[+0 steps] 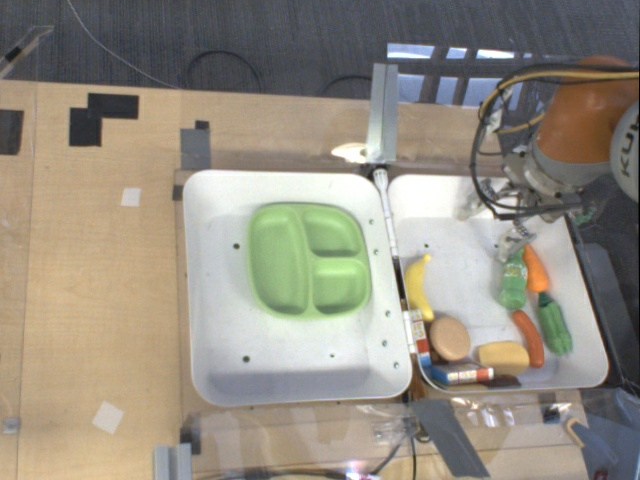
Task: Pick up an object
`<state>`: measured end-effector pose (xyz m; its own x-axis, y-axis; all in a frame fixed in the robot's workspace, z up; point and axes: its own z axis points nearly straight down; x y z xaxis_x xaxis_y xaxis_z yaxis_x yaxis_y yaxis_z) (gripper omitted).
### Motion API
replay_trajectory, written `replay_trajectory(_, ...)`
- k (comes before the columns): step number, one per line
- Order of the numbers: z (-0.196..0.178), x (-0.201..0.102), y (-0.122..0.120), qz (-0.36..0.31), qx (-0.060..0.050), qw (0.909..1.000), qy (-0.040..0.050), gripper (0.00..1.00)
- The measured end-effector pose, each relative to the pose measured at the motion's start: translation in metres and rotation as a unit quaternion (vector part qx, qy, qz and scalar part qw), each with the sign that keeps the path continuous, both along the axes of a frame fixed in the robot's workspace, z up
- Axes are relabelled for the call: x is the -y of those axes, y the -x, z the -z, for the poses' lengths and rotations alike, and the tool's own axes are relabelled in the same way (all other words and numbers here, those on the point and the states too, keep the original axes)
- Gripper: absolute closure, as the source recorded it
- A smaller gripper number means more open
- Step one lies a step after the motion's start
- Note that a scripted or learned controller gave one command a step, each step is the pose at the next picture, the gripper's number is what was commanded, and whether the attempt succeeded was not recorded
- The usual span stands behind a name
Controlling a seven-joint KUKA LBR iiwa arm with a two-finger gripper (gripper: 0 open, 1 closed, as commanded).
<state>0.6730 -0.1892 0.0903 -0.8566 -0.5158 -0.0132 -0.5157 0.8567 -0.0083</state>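
Just below the end effector [519, 230] — grip state unclear — lies a green bottle [513, 285].

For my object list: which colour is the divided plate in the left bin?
The divided plastic plate is light green, seen clearly in the camera view.

Wooden bench [90, 298]. Two white bins side by side on it: left bin [215, 368], right bin [450, 218]. Black patches [100, 116] at far left.
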Motion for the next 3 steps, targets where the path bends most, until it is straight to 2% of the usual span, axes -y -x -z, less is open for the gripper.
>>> replay_trajectory(1, 0.001, 0.017, 0.096, 0.004, -0.002, 1.0000, 0.0005, 0.00)
replay_trajectory(2, 0.000, 0.012, 0.135, 0.005, 0.001, 1.0000, -0.0012, 0.00)
replay_trajectory(3, 0.000, 0.014, 0.135, 0.030, 0.001, 0.9995, -0.0004, 0.00)
